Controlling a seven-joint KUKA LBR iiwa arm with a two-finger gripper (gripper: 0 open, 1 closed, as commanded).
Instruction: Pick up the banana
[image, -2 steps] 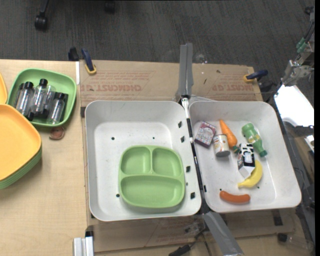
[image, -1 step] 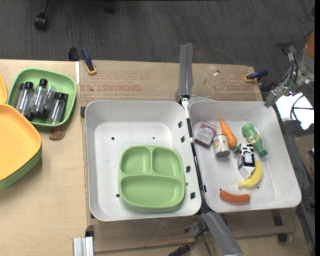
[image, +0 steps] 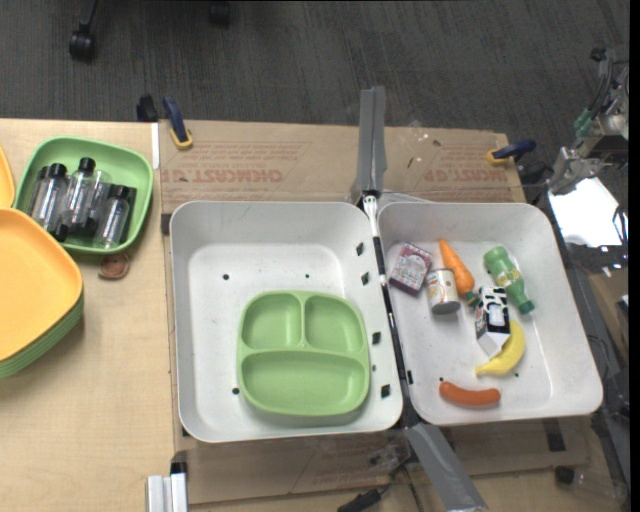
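We see that the task is not yet begun, as far as this view shows. The banana (image: 505, 354) lies flat in the right bin (image: 570, 395), in its lower right part, and nothing holds it. Its upper end touches a small black and white packet (image: 491, 310), and an orange sausage-like piece (image: 469, 394) lies just beside its lower end. Near them in the same bin are a green bottle (image: 507, 276), a carrot (image: 456, 263), a small can (image: 443, 291) and a purple packet (image: 409, 268). The left bin (image: 200, 300) bears 1 green divided plate (image: 304, 354). About the claw we cannot tell if it is wide, narrow or holding something. In our judgement everything is left to do: approach, close on the banana, and lift it.
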